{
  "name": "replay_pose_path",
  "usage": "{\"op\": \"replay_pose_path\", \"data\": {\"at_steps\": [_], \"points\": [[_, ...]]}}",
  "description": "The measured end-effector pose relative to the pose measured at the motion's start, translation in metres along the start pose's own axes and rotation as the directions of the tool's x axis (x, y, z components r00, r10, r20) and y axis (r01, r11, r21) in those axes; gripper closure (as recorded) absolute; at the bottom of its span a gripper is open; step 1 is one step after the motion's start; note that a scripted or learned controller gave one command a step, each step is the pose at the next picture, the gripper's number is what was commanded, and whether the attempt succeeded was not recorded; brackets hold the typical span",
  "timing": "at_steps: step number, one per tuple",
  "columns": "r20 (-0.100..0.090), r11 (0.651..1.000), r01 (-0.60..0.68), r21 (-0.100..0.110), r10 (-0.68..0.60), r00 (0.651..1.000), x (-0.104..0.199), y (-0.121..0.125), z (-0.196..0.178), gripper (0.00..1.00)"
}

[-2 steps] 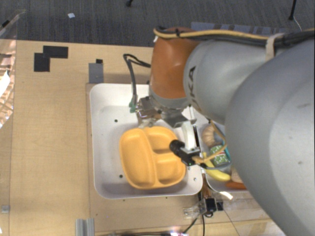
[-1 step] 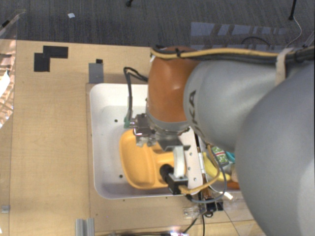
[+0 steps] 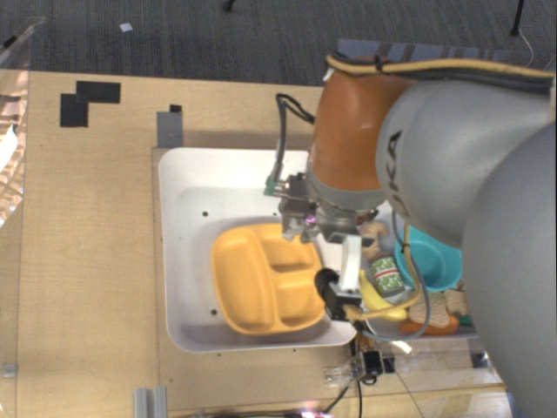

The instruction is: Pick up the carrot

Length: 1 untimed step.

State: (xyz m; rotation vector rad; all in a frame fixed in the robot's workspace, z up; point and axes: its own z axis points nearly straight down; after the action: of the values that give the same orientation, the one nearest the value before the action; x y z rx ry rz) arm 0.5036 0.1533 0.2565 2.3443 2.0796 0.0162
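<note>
claw (image 3: 335,238) hangs over the right edge of the yellow tray (image 3: 261,277); cannot tell if it's clenched; carrot (image 3: 438,325) lies apart.

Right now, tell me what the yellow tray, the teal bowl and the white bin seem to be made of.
The yellow tray: likely moulded plastic, satin; even colour, rounded divider walls. The teal bowl: probably plastic, smooth with a soft sheen; partly hidden by the arm, so unsure. The white bin: plastic by its look, with rounded corners and faint glare; coated metal is possible.
</note>
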Motion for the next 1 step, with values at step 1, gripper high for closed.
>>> {"op": "replay_pose_path", "data": {"at_steps": [1], "points": [[0.004, 0.998, 0.058, 0.023, -0.058, 0.998, 0.0261, -0.0243, 0.1104, 1.0]]}}
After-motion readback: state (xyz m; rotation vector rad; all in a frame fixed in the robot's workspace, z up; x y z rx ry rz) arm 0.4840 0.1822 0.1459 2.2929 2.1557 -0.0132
